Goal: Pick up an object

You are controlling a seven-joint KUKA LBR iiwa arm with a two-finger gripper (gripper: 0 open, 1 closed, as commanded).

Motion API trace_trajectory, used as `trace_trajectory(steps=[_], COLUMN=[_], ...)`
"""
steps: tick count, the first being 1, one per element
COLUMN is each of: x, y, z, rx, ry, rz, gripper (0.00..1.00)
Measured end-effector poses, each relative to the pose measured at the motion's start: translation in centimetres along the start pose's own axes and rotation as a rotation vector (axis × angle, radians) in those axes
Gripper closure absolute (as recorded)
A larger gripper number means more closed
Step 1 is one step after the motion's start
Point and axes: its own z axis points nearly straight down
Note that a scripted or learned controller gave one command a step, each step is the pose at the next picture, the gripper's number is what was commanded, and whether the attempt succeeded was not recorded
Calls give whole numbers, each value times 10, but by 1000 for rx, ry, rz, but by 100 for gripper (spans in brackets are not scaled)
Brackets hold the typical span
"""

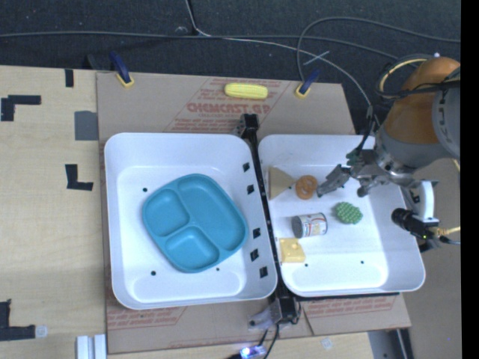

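Likely light and rigid, the small tin can on its side in the middle of the right bin; curved and prone to roll, so best pinched across its straight sides. Fingers of the gripper spread and grasping nothing, above the bin just right of the orange ball. Counted: one can, one ball, one green knobbly piece, two yellowish wedges, one blue tray in the left bin.

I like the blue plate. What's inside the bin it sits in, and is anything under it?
The left bin holds just the blue divided plate, its three compartments bare. Whatever lies under the plate is covered, so that cannot be seen.
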Motion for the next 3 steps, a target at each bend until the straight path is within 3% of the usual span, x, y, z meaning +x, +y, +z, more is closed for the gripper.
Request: trace_trajectory(steps=[1,2,3], x=[-1,0,-3], y=[0,1,0], z=[44,31,-32], rx=[-1,-4,-12], ry=[-1,0,-2], rz=[1,0,1], gripper=[0,100,100])
